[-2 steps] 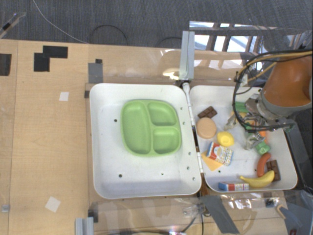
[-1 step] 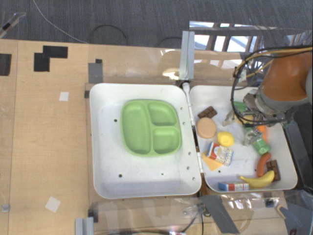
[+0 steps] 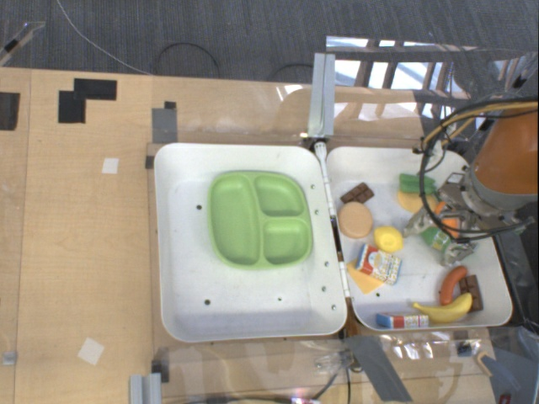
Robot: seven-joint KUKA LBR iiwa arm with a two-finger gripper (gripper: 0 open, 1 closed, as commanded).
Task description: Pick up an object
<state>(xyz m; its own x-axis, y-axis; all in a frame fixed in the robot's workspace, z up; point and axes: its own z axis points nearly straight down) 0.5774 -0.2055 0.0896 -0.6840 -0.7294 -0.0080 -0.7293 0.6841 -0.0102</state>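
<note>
Near bin's front, banana (image 3: 444,310) lying crosswise

Bench top (image 3: 76,251) light matt wood-grain laminate, both bins (image 3: 181,310) smooth white plastic with slight sheen, green divided plate (image 3: 257,219) matt plastic, banana (image 3: 445,310) and sausage (image 3: 451,284) glossy plastic, corner brackets (image 3: 321,95) bare brushed metal, floor (image 3: 210,15) dark rough carpet.

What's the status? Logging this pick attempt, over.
Gripper low in right bin, fingers obscured. Nothing seen held. Green item beside it; banana, yellow ball apart. Green tray in left bin.
</note>
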